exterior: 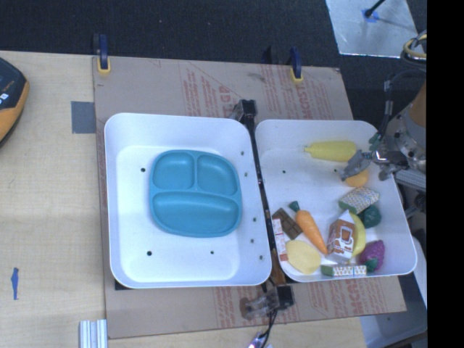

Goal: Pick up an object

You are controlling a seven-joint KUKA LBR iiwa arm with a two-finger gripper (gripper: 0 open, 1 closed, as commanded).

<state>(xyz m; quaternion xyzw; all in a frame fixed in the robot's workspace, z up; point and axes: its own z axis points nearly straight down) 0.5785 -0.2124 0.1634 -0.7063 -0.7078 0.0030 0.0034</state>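
Two shallow white bins sit side by side on a sheet of brown cardboard [217,93] that carries faint red printing, too pale to read. The cardboard is held at its far edge by two blue-and-yellow clamps, one [102,53] at 11 o'clock and one [294,64] near 12 o'clock. It lies on a pale wooden bench [43,216]. Beyond the bench the floor is dark [217,13], with a light grey patch [370,17] at 1 o'clock.

The left bin [119,194] holds a blue plastic plate [194,193] with three compartments, lying flat in its middle.

The right bin [290,133] holds toy food. A yellow corn-like piece [330,150] lies toward its far side. Clustered toward its near side, at 5 o'clock in the view, are an orange carrot [310,228], a pale yellow round piece [302,255], a small brown packet [288,225], a red-and-white packet [341,239] whose printing cannot be read, a yellow banana [358,232], a purple piece [373,252], a dark green piece [370,217], and a checkered cream piece [359,197].

The gripper [362,167] reaches in at 3 o'clock, over the far right part of the right bin, just beside the corn piece. A small orange piece [357,179] lies right at its tip. The fingers are dark and blurred, so whether they are parted or closed, or have hold of anything, cannot be told.

An orange-and-black object [11,100] lies at the bench's left edge, at 9 o'clock.
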